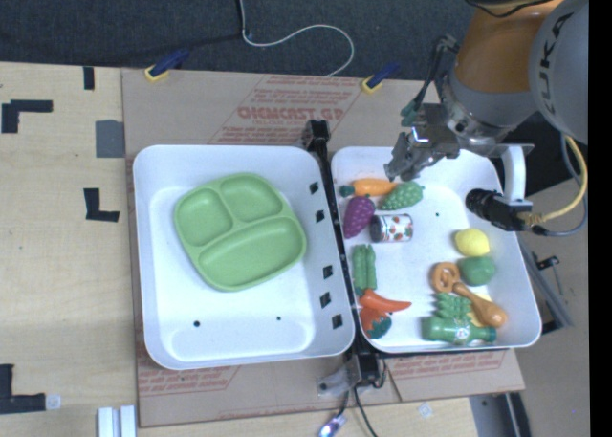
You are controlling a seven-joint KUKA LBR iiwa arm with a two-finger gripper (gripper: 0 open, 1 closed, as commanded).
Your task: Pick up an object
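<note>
Camera view shows the gripper (409, 160) at upper centre-right of the frame, over the top-left corner of the right bin (512, 263). It hangs just above the green grapes (402, 196) and the orange carrot (371, 186). Whether it is spread or pressed together cannot be told; nothing is visibly pinched.

Likely target: the green grapes, nearest below the gripper, lying just right of the purple grapes (358, 215) and touching or almost touching the small can (395, 228). They look like a hollow plastic toy: light, stiff, bumpy, probably a bit slippery, not fragile. Best hold seems to be across the narrow width at mid-body, since the ends taper and could squirt out. Crowding is the risk; the carrot, purple grapes and can sit close, so one could get nudged or caught too.

Other items in the right bin: green pea pod (363, 268), red chilli (382, 304), yellow lemon (471, 241), green lime-like ball (478, 270), orange pretzel-like piece (446, 278), green leafy toy (457, 322). These are better spaced, especially the lemon, though round and prone to roll.

Left bin (158, 234) holds a green divided plate (240, 230). Both bins sit on cardboard on the worktop (57, 263).
</note>
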